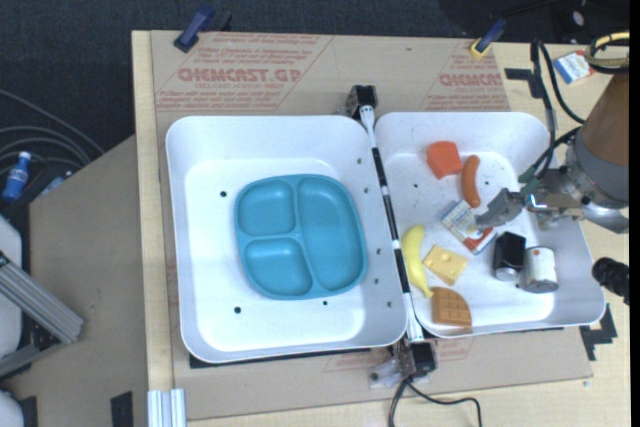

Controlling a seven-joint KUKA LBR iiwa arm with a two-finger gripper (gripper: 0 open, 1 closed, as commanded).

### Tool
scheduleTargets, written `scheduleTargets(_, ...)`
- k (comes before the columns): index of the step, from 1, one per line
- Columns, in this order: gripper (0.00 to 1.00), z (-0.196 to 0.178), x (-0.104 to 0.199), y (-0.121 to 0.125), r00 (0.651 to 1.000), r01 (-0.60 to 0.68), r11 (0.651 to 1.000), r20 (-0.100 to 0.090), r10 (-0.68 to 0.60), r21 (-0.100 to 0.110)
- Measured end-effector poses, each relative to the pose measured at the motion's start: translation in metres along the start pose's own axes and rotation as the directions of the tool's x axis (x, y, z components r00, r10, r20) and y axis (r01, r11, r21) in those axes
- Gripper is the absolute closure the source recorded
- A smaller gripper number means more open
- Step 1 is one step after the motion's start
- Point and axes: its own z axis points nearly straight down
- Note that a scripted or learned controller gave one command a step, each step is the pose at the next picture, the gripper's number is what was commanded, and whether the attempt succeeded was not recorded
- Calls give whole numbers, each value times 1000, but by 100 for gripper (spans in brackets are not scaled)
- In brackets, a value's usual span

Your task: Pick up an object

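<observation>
Pointing straight up-down in view, the sausage (471,178) lies near the hand (497,208), finger state unclear

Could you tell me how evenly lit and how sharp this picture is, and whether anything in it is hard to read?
In the camera view, light is even and soft; the blue plate and banana read crisply, with faint shadows. The white bins' walls are bright but not blown out. The gripper looks slightly soft against the clutter, so its fingers are hard to read.
</observation>
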Motion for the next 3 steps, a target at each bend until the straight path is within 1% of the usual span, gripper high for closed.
scheduleTargets(1, 0, 135, 23, 64, 1000, 1, 1000, 1, -1, -9)
scheduleTargets(2, 0, 138, 8, 155, 1000, 1, 1000, 0, -1, -1)
scheduleTargets(3, 100, 128, 8, 156, 1000, 2, 1000, 2, -2, -2)
